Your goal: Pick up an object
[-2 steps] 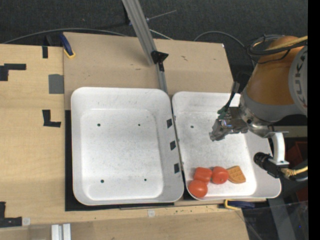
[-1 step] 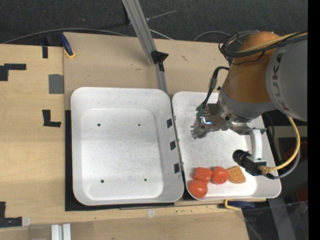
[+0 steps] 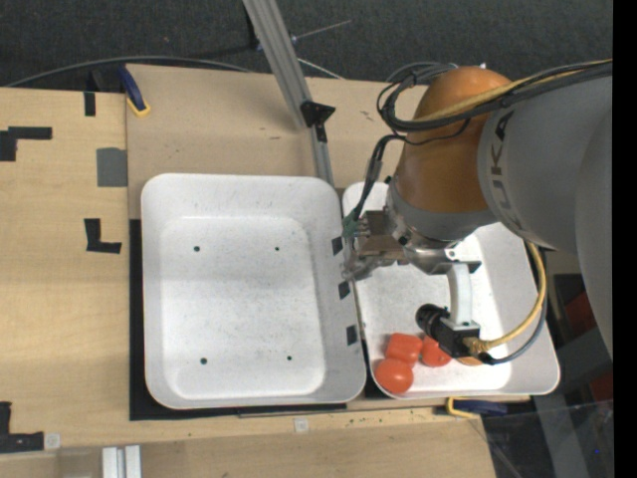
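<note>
The arm [image 3: 468, 167] is seen over the right bin [image 3: 532, 371]. The end effector [image 3: 370, 252] is near that bin's left edge — whether it is released or clenched cannot be told. Red-orange objects [image 3: 403, 358] are found at the bin's front, apart from it. The left bin [image 3: 239, 287] sits just beside on the table [image 3: 60, 307].

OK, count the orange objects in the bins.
3 orange objects, all clustered at the near end of the right bin: one, one nearer the corner, one beside the arm's black fitting. The arm may hide more.
</note>
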`<state>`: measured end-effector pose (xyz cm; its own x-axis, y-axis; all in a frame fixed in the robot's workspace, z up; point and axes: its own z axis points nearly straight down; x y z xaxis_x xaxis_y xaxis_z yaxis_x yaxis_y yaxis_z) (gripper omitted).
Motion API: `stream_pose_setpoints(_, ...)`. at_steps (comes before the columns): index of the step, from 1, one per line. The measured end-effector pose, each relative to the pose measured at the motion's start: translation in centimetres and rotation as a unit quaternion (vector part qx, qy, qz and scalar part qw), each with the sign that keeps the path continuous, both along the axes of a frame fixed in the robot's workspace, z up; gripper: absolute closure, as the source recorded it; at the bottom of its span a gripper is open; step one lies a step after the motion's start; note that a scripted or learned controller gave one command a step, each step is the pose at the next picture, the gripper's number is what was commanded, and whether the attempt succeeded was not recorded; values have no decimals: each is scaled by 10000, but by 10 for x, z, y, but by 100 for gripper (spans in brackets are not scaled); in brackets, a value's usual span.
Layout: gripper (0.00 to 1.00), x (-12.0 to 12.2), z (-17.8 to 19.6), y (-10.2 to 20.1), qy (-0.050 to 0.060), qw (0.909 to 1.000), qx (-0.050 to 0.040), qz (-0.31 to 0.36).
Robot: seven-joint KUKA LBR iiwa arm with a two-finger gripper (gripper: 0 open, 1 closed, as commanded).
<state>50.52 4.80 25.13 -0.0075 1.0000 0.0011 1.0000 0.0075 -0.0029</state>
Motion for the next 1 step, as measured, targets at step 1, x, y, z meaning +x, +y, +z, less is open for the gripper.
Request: stream_pose_setpoints(1,100,-1,-10,48,6,10000,-3,-7)
